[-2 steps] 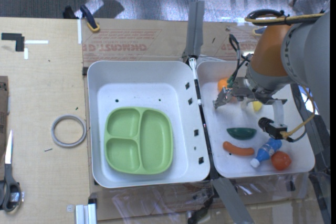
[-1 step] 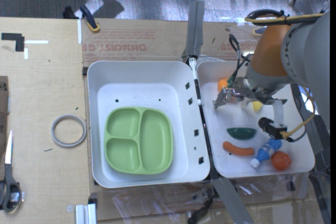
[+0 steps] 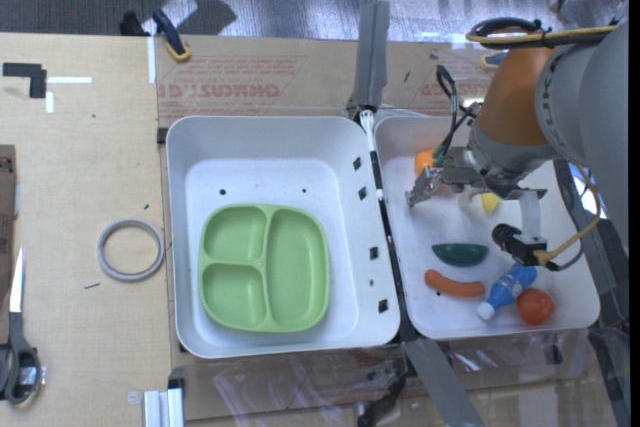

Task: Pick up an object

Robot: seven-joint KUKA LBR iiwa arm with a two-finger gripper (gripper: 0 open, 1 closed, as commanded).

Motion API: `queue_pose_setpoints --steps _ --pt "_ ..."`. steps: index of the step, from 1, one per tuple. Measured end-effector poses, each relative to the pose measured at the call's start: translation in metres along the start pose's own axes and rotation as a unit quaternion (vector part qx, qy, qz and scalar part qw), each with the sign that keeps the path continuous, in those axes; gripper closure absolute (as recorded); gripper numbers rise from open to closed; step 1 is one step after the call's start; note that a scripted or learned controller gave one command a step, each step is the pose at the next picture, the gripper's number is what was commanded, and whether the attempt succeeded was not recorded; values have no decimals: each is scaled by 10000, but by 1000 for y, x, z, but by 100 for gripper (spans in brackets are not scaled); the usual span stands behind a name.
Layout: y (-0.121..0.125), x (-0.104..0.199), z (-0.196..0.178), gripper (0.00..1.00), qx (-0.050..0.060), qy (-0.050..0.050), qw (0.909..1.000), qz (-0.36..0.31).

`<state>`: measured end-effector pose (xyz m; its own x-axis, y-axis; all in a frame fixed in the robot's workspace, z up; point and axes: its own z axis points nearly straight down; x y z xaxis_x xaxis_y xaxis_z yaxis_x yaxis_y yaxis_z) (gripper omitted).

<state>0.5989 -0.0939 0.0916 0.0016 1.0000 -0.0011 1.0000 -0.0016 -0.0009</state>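
My gripper (image 3: 432, 183): over the far part of the right bin (image 3: 570, 315); I cannot tell how it stands or whether it has hold of anything.

Right bin contents: orange ball (image 3: 425, 159) at the far left, just beside my gripper; yellow piece (image 3: 489, 203) under my wrist; dark green bowl (image 3: 459, 254) mid-bin; sausage (image 3: 454, 284) nearer, just below the bowl; blue bottle (image 3: 506, 290) to its right; red ball (image 3: 535, 306) at the near right, beside the bottle.

Left bin (image 3: 200, 140): green divided tray (image 3: 266, 267).

Bench, left: ring of tape (image 3: 131, 249); scissors (image 3: 17, 355).
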Motion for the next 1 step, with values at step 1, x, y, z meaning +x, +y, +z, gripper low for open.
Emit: queue_pose_setpoints --steps 1 --pt "0 0 0 0 0 0 10000 0"
